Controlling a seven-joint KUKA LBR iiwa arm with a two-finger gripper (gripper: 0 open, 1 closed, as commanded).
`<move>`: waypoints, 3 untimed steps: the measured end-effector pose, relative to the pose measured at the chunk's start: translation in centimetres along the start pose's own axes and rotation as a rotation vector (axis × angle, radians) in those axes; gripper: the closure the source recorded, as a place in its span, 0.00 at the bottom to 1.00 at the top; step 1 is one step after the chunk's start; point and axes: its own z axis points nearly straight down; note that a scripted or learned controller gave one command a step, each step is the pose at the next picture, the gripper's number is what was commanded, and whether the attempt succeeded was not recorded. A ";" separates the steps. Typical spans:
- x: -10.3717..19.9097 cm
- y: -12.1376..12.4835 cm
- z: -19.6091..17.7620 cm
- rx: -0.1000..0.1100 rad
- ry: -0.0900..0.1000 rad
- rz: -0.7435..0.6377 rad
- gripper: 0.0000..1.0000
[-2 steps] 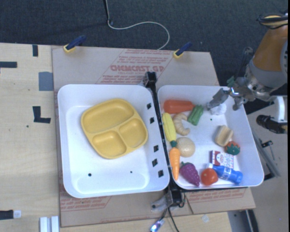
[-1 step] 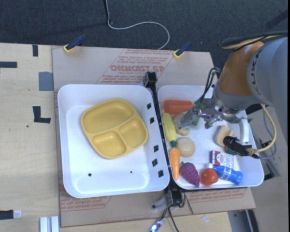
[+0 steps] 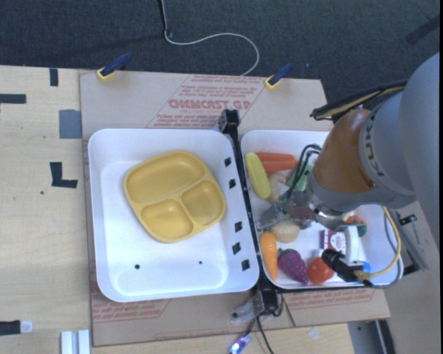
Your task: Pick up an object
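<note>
The gripper [image 3: 284, 214] was low in the right bin [image 3: 393, 260], near a potato [image 3: 286, 232]. Whether its jaws held anything, nobody could tell. Nothing looked lifted yet.

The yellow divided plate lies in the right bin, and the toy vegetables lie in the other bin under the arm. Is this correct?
Not quite. The camera view shows the yellow divided plate in the left bin; the toy vegetables lie in the right bin under the arm.

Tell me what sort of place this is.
Probably a robotics lab bench for pick-and-place trials. Two white bins sit clamped on a cardboard sheet; toy food such as a carrot fills one, a yellow divided plate the other, with a robot arm reaching in.
</note>
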 end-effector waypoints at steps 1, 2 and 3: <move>-0.3 0.6 -1.8 -0.016 -0.005 0.002 1.00; 11.0 -0.3 -10.7 -0.010 0.002 -0.011 1.00; 4.2 -4.2 -13.7 -0.003 -0.003 0.007 1.00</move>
